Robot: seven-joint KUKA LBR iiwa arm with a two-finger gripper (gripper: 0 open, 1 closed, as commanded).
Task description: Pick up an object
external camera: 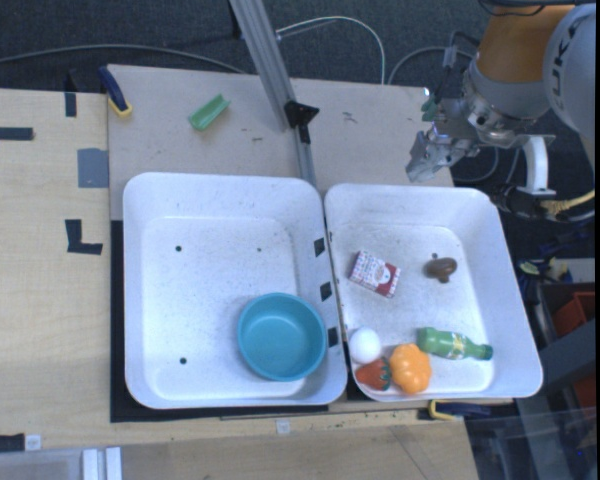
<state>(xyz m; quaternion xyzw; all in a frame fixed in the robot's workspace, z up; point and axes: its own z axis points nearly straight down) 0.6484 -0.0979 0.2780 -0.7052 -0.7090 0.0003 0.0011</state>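
Grey and orange at the view's right: the arm, ending in the gripper (428, 160). Hangs just past the far rim of the right bin (508, 268), over the bench (370, 128), gripping nothing. Open or closed: cannot tell from this angle.

Nearest to the gripper, toward the camera from it and inside the right bin: a small brown lump (441, 267), too small to show which way it points. Just left of that lump, well apart from the gripper: a red carton (374, 273), lying flat, long axis slanting from upper left to lower right of the view.

Farther from the gripper, by the near rim: a green bottle (453, 344) on its side, long axis almost across the view, narrow end pointing right and slightly toward the camera. Touching its broad end: an orange vegetable (411, 368). Left of that: a white egg (365, 345) and, pressed against the vegetable, a red piece (373, 374).

Far from the gripper, in the left bin (150, 268): a blue bowl (281, 336), upright, near the wall shared with the right bin.

Level with the gripper but well to its left, on the bench: a small green block (208, 112), tilted upward to the right.
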